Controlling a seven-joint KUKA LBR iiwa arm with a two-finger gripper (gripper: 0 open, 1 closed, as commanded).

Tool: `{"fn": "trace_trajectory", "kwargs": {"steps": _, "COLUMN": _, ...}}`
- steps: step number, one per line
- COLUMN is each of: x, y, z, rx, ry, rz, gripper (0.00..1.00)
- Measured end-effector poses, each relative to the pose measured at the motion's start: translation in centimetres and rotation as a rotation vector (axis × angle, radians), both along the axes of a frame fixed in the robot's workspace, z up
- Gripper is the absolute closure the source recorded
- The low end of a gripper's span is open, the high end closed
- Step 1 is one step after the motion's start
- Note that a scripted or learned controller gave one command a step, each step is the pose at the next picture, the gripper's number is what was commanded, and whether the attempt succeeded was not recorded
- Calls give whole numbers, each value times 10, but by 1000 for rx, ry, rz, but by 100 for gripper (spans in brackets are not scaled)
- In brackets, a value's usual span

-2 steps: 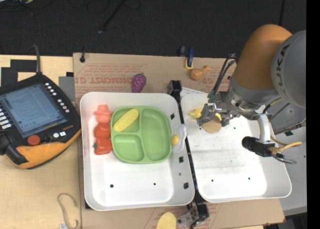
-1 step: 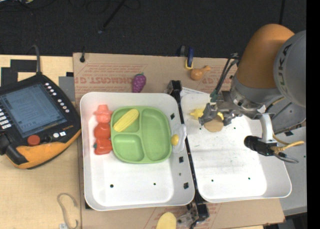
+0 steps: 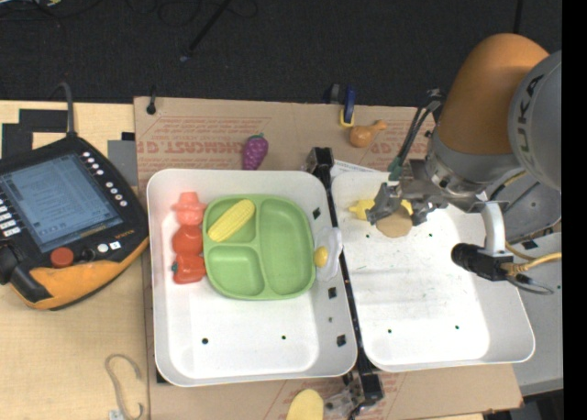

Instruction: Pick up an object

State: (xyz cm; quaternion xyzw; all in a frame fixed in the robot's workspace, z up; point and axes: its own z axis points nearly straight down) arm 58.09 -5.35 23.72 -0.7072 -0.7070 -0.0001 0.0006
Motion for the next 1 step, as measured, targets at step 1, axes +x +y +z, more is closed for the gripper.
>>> {"fn": "trace_trajectory", "kwargs": {"steps": 1, "x": 0, "y": -12, "z": -14, "rx": -1, "ry": 4, "rz": -1, "gripper": 100}}
